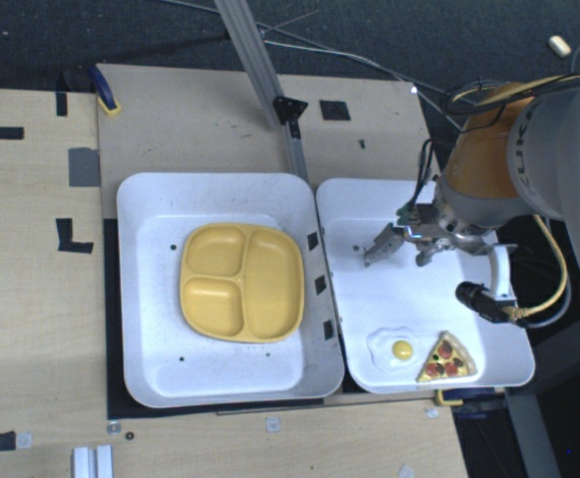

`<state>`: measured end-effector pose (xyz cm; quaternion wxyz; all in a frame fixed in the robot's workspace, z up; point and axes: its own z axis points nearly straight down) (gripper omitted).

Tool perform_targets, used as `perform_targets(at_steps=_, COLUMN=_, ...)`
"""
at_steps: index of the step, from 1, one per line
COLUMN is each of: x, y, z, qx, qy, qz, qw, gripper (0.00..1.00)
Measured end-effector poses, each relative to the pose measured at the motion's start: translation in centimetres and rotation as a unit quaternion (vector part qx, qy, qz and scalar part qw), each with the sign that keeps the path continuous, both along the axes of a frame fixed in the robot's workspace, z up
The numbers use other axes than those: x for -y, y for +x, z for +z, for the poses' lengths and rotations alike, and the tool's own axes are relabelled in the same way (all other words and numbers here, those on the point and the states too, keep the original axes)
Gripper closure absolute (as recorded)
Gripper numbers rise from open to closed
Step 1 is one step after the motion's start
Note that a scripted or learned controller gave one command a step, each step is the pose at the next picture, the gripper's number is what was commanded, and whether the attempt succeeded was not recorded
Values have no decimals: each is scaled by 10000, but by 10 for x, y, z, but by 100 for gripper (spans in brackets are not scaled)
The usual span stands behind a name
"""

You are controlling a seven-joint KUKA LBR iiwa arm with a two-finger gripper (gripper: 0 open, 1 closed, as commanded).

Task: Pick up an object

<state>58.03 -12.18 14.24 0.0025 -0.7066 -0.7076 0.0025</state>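
A toy fried egg lies near the front edge of the right bin. Just to its right rests a toy pizza slice. A yellow divided plate sits in the middle of the left bin. My gripper hangs over the back half of the right bin, well behind the egg and the pizza slice. Its fingers are spread apart and open, with nothing between them.
A slanted metal pole rises behind the bins, near where they meet. Cables loop around the wrist at the right bin's right side. The wooden bench lies to the left.
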Motion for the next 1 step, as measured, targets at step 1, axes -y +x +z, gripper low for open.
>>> perform_targets(at_steps=1, x=-1, y=-1, z=-54, qx=17, qy=-5, qz=-1, qw=10000, gripper=0)
